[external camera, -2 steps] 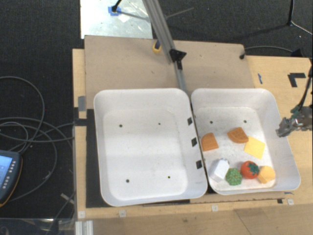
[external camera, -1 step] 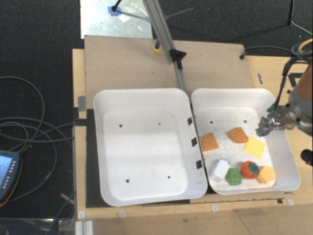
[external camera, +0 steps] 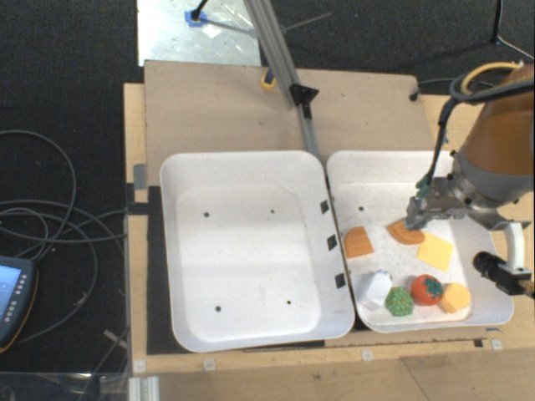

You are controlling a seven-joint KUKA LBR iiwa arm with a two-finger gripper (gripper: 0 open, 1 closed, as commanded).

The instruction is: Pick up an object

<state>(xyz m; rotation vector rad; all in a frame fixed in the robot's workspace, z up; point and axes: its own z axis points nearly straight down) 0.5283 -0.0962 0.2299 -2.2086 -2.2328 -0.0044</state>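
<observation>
Nothing is lifted yet, as far as the view shows. The hand sits low in the right bin, directly over or touching the orange crescent-shaped piece, which lies flat on the bin floor just at the hand's 6 o'clock. Whether it is released or clenched I cannot tell; the wrist body hides that from this slanted angle. My judgement is that the pick is at the descent or closing stage, with the grasp and the lift both left to do.

The other candidates all rest in the right bin: an orange wedge at 9 o'clock from the crescent, a yellow square touching or just beside it at 4 o'clock, and along the near wall a white piece, a green knobbly piece, a red tomato-like piece and a yellow-orange block, packed close together. The left bin carries none of them.

For room: the far half of the right bin, toward 12 o'clock, is bare floor, so a straight rise should meet nothing. The yellow square is the tight neighbour and could be nudged or caught. The bins' shared wall lies well apart at 9 o'clock, and the desk beyond the bins is open.
</observation>
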